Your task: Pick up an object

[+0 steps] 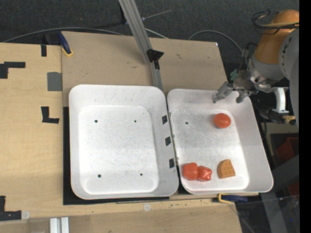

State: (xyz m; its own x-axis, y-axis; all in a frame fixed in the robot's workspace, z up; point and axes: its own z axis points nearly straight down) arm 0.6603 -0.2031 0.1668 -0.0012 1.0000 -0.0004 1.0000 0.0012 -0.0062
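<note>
The right bin [194,130] holds three objects. A round orange-red ball [222,120] lies near its back right. A red lumpy object [196,172] rests at the front, with a tan waffle-like piece [226,169] just to its right. My gripper [228,95] hangs over the bin's back right rim, above and a little behind the ball. Its two grey fingers are spread apart with nothing between them.
The left bin [116,140] lies beside the right one. A grey metal pole [138,28] slants across the bench toward the gap between the bins. Black clips [167,141] sit on the shared rim. The arm [274,42] comes in from the right.
</note>
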